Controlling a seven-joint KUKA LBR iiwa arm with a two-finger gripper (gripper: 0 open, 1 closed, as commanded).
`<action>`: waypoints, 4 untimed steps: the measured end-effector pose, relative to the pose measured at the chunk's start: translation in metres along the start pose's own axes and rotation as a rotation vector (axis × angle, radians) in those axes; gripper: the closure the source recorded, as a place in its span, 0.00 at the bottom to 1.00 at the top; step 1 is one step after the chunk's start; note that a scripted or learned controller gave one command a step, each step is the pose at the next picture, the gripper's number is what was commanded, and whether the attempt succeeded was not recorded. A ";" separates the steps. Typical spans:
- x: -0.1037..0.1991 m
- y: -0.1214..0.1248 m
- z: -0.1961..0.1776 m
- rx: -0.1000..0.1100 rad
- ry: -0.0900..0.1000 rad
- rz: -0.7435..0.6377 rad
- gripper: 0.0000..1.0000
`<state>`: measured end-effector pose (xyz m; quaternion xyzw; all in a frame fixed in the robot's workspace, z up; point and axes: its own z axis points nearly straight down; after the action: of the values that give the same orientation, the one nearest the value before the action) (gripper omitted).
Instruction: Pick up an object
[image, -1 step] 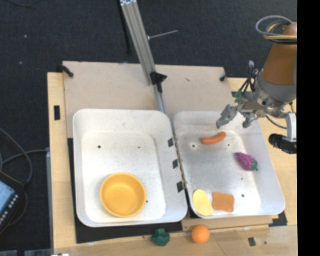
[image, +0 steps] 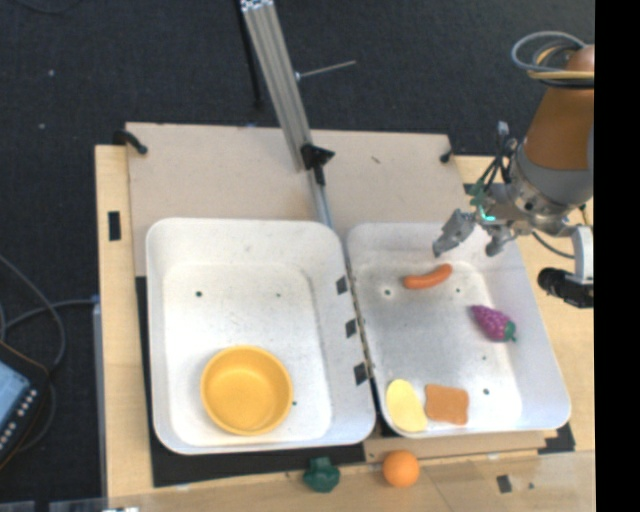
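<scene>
Left bin (image: 180, 260): a yellow bowl (image: 246, 389) sits upright near its front edge. On the surface (image: 200, 160) in front of the bins, a small green object (image: 321, 474) and an orange ball (image: 400, 468) lie apart. Right bin (image: 530, 390): pale yellow piece (image: 404, 404) touching an orange block (image: 446, 404) at front; orange carrot (image: 427, 278) near the back; purple grapes (image: 492, 322) to its right. Hand (image: 472, 236) hovers above the back rim, fingers spread wide, holding nothing, just beside the carrot.

Even, bright overhead light; the white bins (image: 330, 300) glare mildly; shadows are faint; the picture is slightly soft overall.
</scene>
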<state>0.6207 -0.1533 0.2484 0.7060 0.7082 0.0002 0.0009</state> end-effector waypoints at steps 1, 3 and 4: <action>0.009 -0.001 0.055 0.006 0.000 -0.001 0.00; 0.011 0.000 0.150 0.005 -0.001 0.003 0.00; 0.010 0.002 0.136 -0.002 0.000 0.006 1.00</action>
<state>0.6228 -0.1430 0.1123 0.7080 0.7062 0.0008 0.0018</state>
